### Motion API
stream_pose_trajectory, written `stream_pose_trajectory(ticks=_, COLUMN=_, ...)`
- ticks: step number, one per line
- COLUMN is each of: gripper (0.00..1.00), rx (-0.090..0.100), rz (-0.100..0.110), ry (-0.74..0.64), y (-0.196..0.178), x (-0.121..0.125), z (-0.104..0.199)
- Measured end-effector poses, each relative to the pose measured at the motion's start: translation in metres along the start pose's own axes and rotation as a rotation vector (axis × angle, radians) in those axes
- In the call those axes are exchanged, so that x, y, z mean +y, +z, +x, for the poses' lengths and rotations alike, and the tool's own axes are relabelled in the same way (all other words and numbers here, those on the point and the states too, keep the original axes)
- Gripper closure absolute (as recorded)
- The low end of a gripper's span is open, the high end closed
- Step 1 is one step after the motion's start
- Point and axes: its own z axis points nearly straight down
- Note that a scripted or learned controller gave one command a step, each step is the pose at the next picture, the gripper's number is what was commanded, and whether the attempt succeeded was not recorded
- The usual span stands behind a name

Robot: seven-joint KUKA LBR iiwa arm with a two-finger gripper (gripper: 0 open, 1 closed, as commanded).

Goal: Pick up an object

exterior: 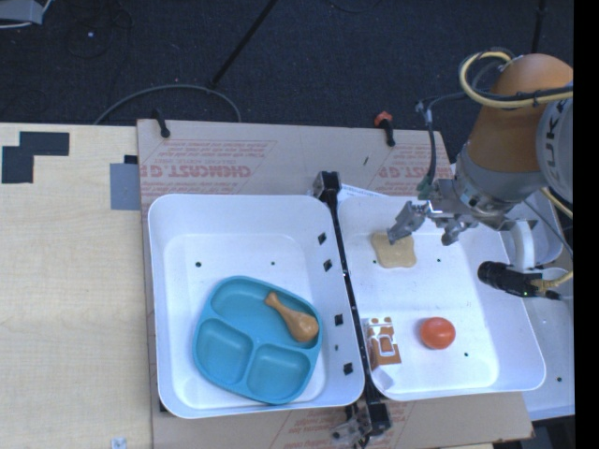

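Camera view: gripper [429, 223] hangs over the right bin [524, 363], jaws spread, nothing between them, one finger just above the tan slice [394, 250]. Likely target; descend straight, straddle the flat piece, close low. Divider between bins sits close on the left; open floor lies nearer, toward the tomato [436, 332] and small carton [381, 341].

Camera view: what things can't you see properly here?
- Gripper: its fingertips are small and dark, so open or shut is unclear.
- Tan flat piece: too blurry to name; touching the gripper or not is unclear.
- Small card: its print is too small to read.
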Motion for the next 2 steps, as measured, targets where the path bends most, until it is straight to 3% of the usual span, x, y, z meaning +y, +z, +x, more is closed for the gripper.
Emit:
stream_pose_trajectory(ticks=1, gripper=0.00, rx=-0.002, rz=-0.014, ry=-0.002, y=-0.008, x=0.003, z=0.000)
stream_pose_trajectory(ticks=2, gripper=0.00, rx=0.000, rz=-0.007, ry=0.000, y=0.038, x=0.001, z=0.006)
